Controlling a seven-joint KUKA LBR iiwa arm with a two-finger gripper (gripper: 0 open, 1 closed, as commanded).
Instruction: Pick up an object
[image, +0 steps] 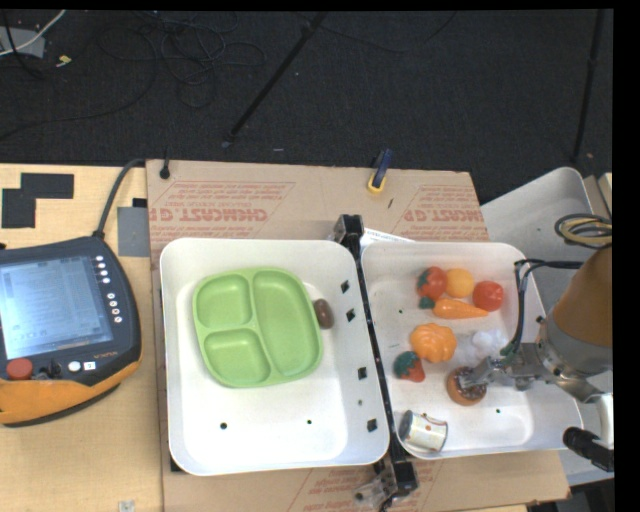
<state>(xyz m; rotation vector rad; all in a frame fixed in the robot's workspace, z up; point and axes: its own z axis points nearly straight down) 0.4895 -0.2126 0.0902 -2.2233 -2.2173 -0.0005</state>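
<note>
Left bin (190, 420): green tray (256, 328). Right bin (500, 425): toy food, metal cup (424, 432).

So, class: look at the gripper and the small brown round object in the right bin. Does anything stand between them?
Nothing visible does. The gripper is right at the brown round object. The orange pumpkin lies apart, up and to the left.
</note>
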